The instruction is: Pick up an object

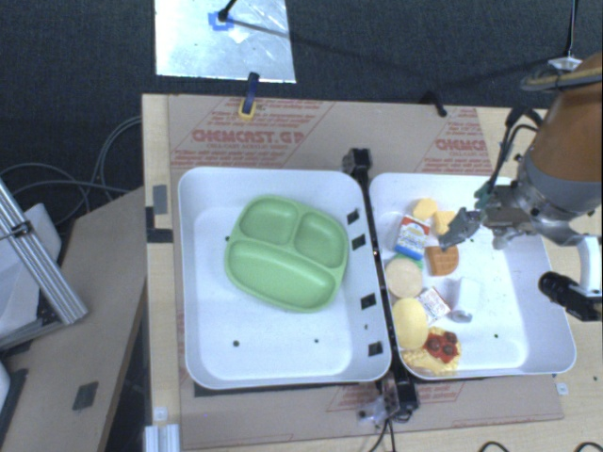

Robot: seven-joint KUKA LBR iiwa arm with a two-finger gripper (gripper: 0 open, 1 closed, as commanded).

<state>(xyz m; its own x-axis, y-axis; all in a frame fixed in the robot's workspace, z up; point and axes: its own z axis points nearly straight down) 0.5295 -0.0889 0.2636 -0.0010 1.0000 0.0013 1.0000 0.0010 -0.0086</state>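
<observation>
On the table (311, 125) two shallow white bins sit side by side. The left bin (203, 347) holds a green divided plate (285, 252) with three compartments, lying slightly turned near the bin's middle. The right bin (528, 337) carries a cluster of small things along its left side: a yellow piece (425, 209) at the far end, a small blue, white and red packet (412, 237) just near of it, a round pale beige disc (405, 277), a small white packet (433, 302), a yellow egg-shaped item (410, 321) and a red and yellow item (441, 347) at the near edge. The grey arm (565, 158), with its orange band, reaches in from the right, and its pincer (454, 232) hangs low over the right bin's far-left part, its tip right above a brown-orange block (443, 259) that lies just right of the blue packet. Another yellow piece (445, 222) sits just beside the pincer's tip. How far the pincer is open cannot be told from this angle, and nothing can be seen caught in it. A grey sheet (224, 26) with a blue mark lies on the dark floor beyond the table.
</observation>
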